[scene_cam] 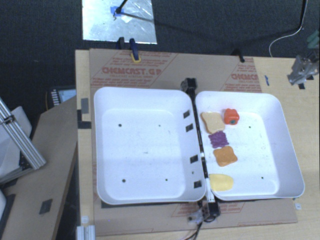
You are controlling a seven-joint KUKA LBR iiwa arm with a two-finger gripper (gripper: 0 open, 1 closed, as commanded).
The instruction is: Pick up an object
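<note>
Starting at the near rim, what lies in the right bin (pixel 260 149)?

A pale yellow piece (pixel 220 182), smooth and rounded, close to the wall shared with the left bin (pixel 145 144). At 12 o'clock from it lies an orange-brown slab (pixel 225 156) with soft corners, just apart from it.

And farther back?

A small purple piece (pixel 218 139), knobbly in outline, just beyond the slab. Past that is a tan slice (pixel 213 121) shaped like bread, lying flat. At 2 o'clock from the slice, touching or nearly touching it, is a red-orange round piece (pixel 231 116) with a bit of green on top.

So all five run in a line?

Roughly, along the right bin's left side, from near to far. The rest of that bin's floor is bare white with a few dark dots.

Where is the gripper (pixel 302 73)?

Out at 2 o'clock from the right bin, beyond its far right corner, grey against the tan bench (pixel 280 69), well apart from every piece. Whether it is spread or pressed together I cannot tell. It pinches nothing from the bin.
</note>
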